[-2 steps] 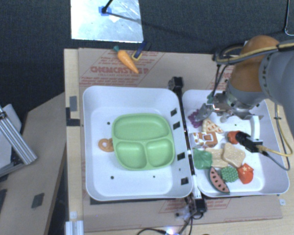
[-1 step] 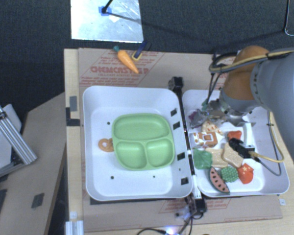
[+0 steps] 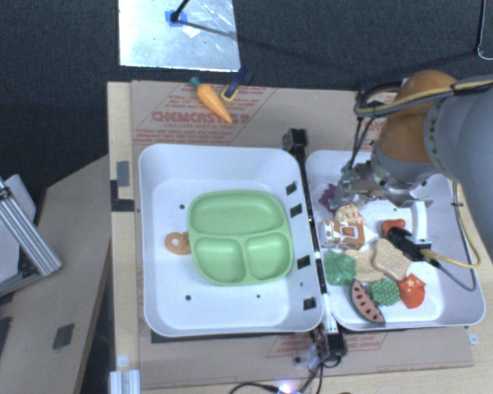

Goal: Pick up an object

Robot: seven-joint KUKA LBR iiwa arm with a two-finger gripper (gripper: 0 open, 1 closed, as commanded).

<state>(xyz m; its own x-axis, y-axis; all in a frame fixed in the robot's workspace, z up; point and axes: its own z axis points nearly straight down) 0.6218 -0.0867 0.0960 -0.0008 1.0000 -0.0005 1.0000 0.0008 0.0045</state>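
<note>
Your tool [image 3: 355, 177] sits low over the right bin [image 3: 460, 302], near its far-left corner, just above a purple toy [image 3: 332, 194] — you cannot tell from here how it is set or whether it grips anything. The other toys crowd that bin's near-left part: a little house [image 3: 347, 225], bread slice [image 3: 389, 258], watermelon wedge [image 3: 366, 301], tomato [image 3: 412, 290]. In the left bin [image 3: 160, 220], a green divided plate [image 3: 238, 236] lies beside a pretzel [image 3: 178, 243].

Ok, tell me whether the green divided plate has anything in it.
Empty. The green divided plate in the left bin shows three bare compartments; the small pretzel lies beside it on the bin floor, left of its rim.
</note>
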